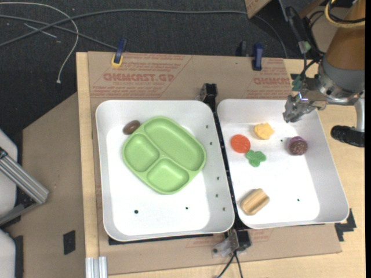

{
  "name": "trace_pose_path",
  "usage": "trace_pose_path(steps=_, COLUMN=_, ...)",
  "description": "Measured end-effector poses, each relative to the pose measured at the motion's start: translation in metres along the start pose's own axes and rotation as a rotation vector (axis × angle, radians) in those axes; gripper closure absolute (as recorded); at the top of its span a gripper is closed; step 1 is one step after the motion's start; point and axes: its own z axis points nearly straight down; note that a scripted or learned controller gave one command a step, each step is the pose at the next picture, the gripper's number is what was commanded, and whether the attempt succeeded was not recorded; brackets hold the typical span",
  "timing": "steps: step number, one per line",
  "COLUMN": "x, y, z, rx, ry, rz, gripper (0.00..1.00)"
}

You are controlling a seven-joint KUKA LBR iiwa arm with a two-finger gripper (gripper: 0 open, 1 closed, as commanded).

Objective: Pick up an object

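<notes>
My gripper (291, 113) hangs over the far right part of the right bin (324, 207), above and right of a yellow piece (264, 131). Nothing shows between its fingers. Below it lie a dark purple round object (298, 146), a red-orange round object (240, 143), a small green piece (255, 158) and a tan bread-like roll (254, 201). The left bin (116, 213) bears a green divided plate (164, 154) and a small brown object (131, 127) by the plate's far left corner.
The orange-banded arm (346, 45) comes in from the upper right. A black divider (217, 120) runs between the bins. Blue clamps (120, 51) hold the cardboard at the back. Cables lie on the dark floor beyond.
</notes>
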Motion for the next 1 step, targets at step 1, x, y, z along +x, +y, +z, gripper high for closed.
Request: trace_pose_path(steps=1, x=0.0600, y=-0.0088, z=-0.0014, rx=0.001, ry=0.000, rz=-0.001, gripper=1.00)
